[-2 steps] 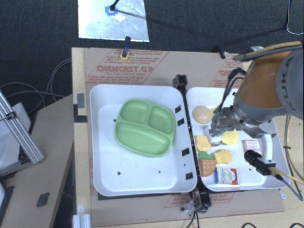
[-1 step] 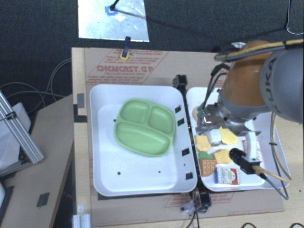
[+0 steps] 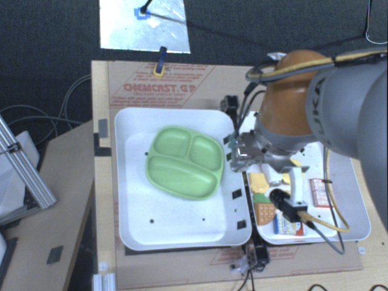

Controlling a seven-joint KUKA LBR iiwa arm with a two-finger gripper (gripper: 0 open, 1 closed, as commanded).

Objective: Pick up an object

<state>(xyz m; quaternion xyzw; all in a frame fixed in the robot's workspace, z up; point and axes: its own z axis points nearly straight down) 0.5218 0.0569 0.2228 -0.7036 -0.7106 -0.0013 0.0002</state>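
Arm [image 3: 315, 102] hangs over the right bin [image 3: 357, 223] — toy food clutter [image 3: 264, 211] underneath. Green divided plate [image 3: 183, 162] sits in left bin [image 3: 130, 223].

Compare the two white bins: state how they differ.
The left bin lies in open view and holds one green divided plate; the right bin lies mostly under the arm and holds several small items, among them a waffle-like piece. Both are shallow, white, side by side.
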